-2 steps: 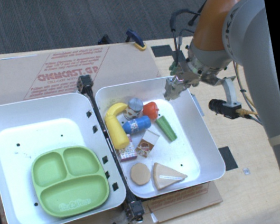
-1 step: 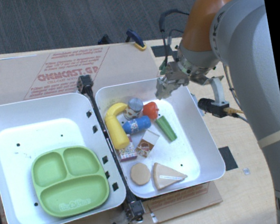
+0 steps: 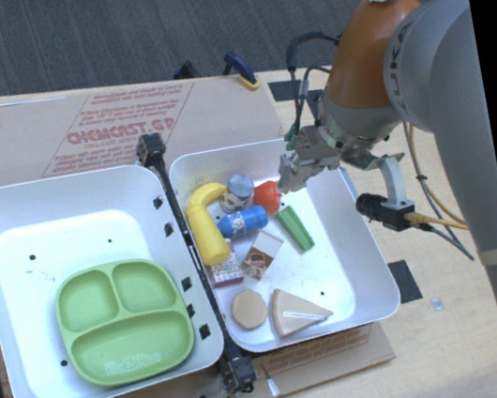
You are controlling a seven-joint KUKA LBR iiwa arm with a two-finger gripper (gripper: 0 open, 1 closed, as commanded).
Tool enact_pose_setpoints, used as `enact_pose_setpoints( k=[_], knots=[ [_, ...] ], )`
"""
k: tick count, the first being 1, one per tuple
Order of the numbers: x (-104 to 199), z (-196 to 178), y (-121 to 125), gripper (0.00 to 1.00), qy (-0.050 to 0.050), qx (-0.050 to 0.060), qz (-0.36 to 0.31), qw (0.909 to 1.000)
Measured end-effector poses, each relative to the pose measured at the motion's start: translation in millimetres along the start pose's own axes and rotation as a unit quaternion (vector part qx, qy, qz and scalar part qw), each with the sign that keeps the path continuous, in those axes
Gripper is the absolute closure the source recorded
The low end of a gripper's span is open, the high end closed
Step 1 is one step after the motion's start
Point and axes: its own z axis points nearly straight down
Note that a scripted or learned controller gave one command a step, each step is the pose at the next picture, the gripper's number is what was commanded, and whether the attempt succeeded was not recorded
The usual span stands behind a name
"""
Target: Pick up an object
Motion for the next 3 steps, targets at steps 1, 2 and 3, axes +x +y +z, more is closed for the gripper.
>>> enact_pose_setpoints(
  k=[1,2,3],
  knots=[
    [-21.7,15.8,32.4,1.0,0.0,-0.001,-0.001,1.0],
    [15.2,3.5,-24.9,1.0,0.0,0.0,-0.001,1.0],
    [15.0,3.6,-24.9,0.0,0.0,0.0,0.0,1.0]
  ],
)
